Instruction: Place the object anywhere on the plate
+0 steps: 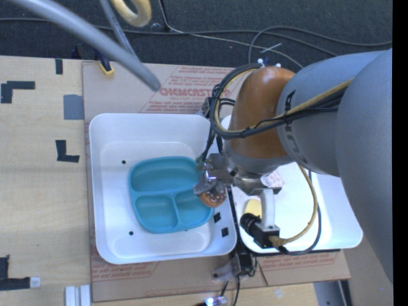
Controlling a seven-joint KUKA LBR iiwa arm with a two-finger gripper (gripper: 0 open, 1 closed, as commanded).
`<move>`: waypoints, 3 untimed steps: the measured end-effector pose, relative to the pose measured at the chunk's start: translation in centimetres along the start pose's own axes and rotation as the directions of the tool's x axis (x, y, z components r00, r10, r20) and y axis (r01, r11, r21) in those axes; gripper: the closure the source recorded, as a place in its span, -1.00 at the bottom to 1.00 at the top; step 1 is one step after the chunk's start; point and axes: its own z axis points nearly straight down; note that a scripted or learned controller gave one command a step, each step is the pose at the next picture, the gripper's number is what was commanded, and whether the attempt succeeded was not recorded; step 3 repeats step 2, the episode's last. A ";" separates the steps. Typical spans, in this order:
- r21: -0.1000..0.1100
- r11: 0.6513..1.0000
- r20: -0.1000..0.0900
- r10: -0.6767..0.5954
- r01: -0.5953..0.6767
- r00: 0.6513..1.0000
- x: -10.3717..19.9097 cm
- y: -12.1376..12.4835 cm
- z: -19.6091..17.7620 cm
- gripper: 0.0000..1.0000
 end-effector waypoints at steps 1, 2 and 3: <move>-0.002 1.000 0.000 -0.002 0.002 1.000 5.9 0.7 -1.1 1.00; -0.001 1.000 0.001 0.003 -0.003 1.000 5.6 0.6 -1.0 -1.00; -0.001 1.000 0.001 0.003 -0.003 1.000 5.6 0.6 -1.0 -1.00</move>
